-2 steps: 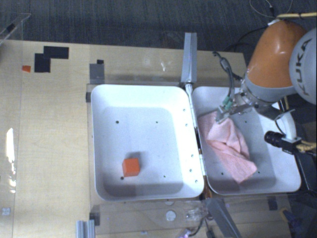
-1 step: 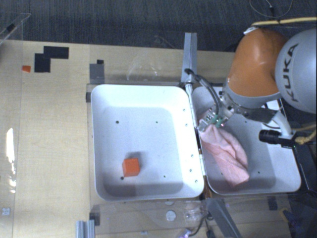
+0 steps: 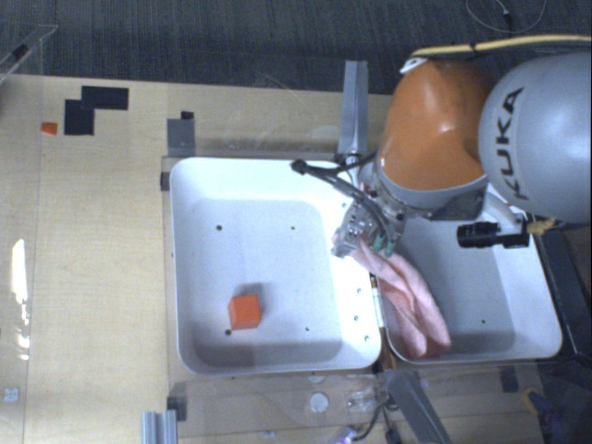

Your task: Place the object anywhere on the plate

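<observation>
A pink cloth (image 3: 413, 305) stretches from the front left of the right bin (image 3: 518, 294) up to the rim between the two bins. Its upper end is pinched in my gripper (image 3: 363, 240), which is shut on it just above that rim. The rest of the cloth trails down and rests on the right bin's floor. A small orange cube (image 3: 245, 312) sits on the floor of the left bin (image 3: 277, 202), towards its front left, well apart from the gripper.
The arm's orange band and grey body (image 3: 462, 128) hang over the back of the right bin and hide much of it. Metal posts (image 3: 352, 109) stand behind the bins. Black marks lie on the wooden bench (image 3: 83, 248) at far left.
</observation>
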